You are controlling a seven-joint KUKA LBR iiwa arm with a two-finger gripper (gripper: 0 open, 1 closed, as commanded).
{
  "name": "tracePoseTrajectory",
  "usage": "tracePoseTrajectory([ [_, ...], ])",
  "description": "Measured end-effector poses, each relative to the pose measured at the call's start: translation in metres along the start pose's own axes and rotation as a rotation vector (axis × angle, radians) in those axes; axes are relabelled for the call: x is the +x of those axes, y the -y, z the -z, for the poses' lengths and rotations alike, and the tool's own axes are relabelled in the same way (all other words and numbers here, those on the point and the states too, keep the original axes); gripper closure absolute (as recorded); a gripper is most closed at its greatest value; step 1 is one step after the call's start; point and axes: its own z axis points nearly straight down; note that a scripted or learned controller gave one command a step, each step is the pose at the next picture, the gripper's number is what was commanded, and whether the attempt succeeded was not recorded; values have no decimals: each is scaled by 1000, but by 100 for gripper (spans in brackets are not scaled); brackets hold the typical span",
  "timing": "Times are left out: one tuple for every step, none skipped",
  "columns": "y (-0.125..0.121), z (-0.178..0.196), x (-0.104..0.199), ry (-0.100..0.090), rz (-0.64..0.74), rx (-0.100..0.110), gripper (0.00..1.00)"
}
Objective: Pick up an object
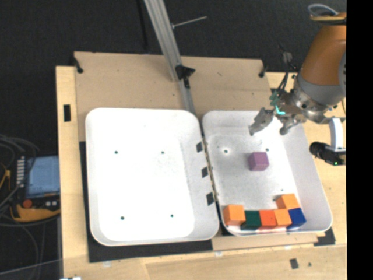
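1. Small purple cube (258,161): matt, solid-coloured block lying alone on the speckled floor of the right-hand shallow white bin (309,174), roughly at the bin's middle, clear of its walls.
2. Two-finger pincer (273,124): carried on the grey arm with an orange band (326,51), which enters from the right. Its two fingers are spread apart with nothing between them, hanging over the far part of the right-hand bin.
3. Relation: the purple cube lies nearer than the pincer and slightly to its left, apart from both fingers.
4. Row of coloured blocks (265,216): orange, green and blue cubes packed along the near wall of the right-hand bin, well apart from the purple cube.
5. Left-hand shallow white bin (145,174): sits beside the right-hand bin on the pale wooden worktop (116,69).
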Motion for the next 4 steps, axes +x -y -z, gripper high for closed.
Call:
tracePoseTrajectory([
  [-1, 3, 0, 1, 1, -5, 0],
  [-8, -55, 4, 3, 3, 0, 0],
  [-2, -115, -3, 4, -4, 0, 0],
  [-3, -142, -5, 5, -6, -6, 0],
])
